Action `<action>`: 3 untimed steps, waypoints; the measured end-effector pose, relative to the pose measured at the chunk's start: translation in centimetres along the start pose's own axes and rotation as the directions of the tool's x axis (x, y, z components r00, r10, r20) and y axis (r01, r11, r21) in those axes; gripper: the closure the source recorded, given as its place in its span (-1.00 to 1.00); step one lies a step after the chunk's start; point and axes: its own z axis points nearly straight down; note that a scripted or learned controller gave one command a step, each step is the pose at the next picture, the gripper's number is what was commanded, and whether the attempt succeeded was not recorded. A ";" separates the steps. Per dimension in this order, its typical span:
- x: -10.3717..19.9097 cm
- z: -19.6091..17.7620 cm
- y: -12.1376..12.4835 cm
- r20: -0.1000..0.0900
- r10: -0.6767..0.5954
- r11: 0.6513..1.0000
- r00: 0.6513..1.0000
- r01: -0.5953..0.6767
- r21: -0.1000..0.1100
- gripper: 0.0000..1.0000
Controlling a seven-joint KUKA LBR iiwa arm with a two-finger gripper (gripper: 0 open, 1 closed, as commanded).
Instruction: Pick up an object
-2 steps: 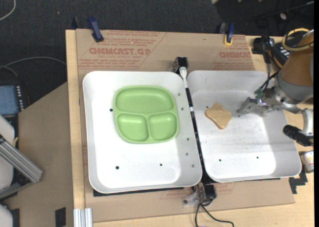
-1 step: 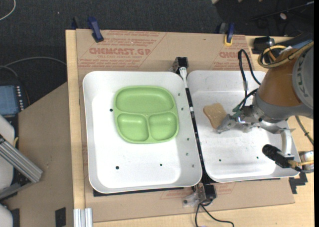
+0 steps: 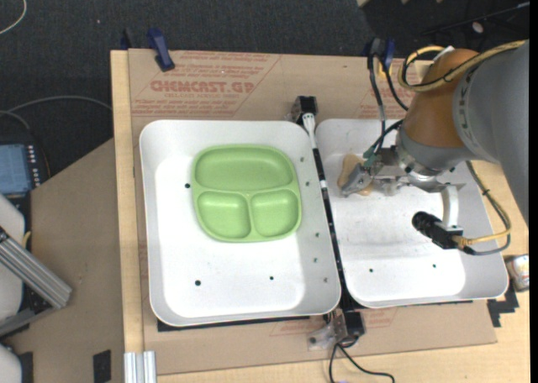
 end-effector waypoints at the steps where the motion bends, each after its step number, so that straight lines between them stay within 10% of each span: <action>1: 6.5 -10.5 -11.9 -0.005 0.002 1.000 1.000 -0.002 0.005 -1.00; 2: 11.8 -10.9 -11.5 0.000 0.001 1.000 1.000 -0.001 0.003 -1.00; 3: 15.1 -20.0 -11.3 -0.002 0.000 1.000 1.000 0.000 -0.006 -1.00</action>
